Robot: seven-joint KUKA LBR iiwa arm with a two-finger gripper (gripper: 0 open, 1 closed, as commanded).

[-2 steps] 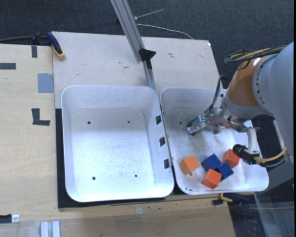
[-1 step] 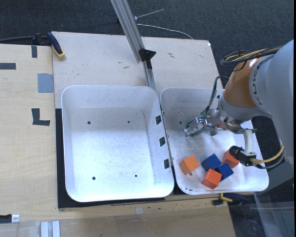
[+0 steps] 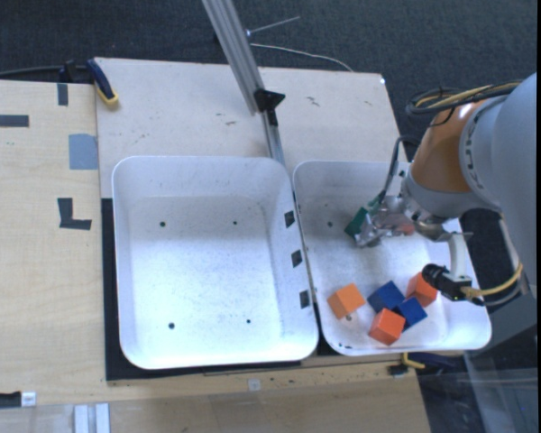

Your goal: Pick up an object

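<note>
Speckled white bin holds blocky cubes.

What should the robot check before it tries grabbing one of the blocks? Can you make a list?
1. Blocks to grab: ok. Orange block, another orange block and blue blocks lie in the right bin.
2. Gripper over that bin: ok.
3. Gripper right above a block: not ok, the blocks lie nearer the bin's front edge.
4. Something already held: cannot tell.
5. Easy block to pick: ok, the first orange block sits apart from the cluster.
6. Left bin as drop spot: ok.
</note>
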